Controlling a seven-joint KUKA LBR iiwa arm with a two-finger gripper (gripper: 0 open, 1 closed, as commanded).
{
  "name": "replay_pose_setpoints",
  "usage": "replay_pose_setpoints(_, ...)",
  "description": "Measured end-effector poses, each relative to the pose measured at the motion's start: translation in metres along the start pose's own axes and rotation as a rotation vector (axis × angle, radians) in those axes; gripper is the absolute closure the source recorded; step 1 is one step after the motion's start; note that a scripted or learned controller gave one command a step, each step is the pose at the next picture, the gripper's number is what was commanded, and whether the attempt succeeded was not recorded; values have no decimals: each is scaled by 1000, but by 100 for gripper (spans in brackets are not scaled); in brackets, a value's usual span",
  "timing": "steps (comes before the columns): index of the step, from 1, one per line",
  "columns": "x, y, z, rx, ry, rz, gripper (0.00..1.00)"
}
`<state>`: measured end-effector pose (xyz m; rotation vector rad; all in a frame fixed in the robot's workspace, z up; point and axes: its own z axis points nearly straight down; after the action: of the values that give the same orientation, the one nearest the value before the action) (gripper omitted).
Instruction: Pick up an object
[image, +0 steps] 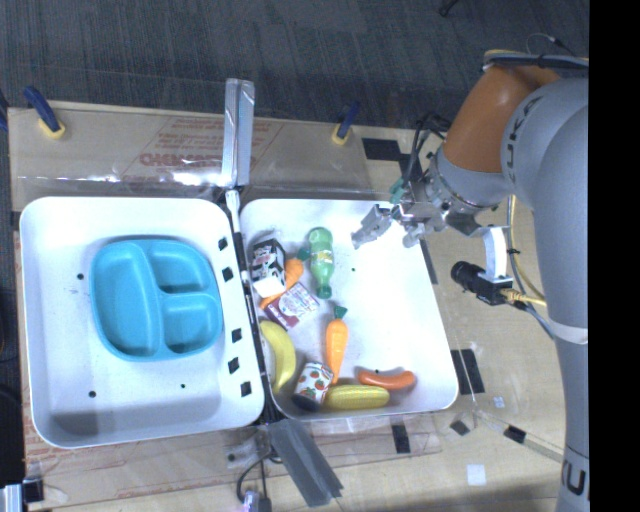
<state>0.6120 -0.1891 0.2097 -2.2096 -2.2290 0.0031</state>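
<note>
The right bin (425, 330) holds a pile of toy food along its left and front sides. A green bottle (320, 255) lies near the back, with a dark can (264, 258) and a small packet (291, 305) to its left. An orange carrot (336, 345), a yellow banana (280, 355), a small printed carton (313, 383), a yellow piece (355, 397) and an orange sausage (388, 378) lie toward the front. My gripper (388, 234) hovers over the bin's back right corner, right of the bottle, open with nothing between its fingers.
The left bin (50, 400) holds a blue divided tray (158, 297). A metal divider (238, 130) stands between the bins at the back. The right half of the right bin's floor is bare white. Blue clamps (42, 108) sit on the bench's far edge.
</note>
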Motion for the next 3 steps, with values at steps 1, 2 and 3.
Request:
replay_pose_setpoints(1,20,-51,119,0,0,-39,0)
replay_pose_setpoints(2,54,-121,119,1,1,-53,0)
replay_pose_setpoints(3,54,-121,110,2,1,-59,100)
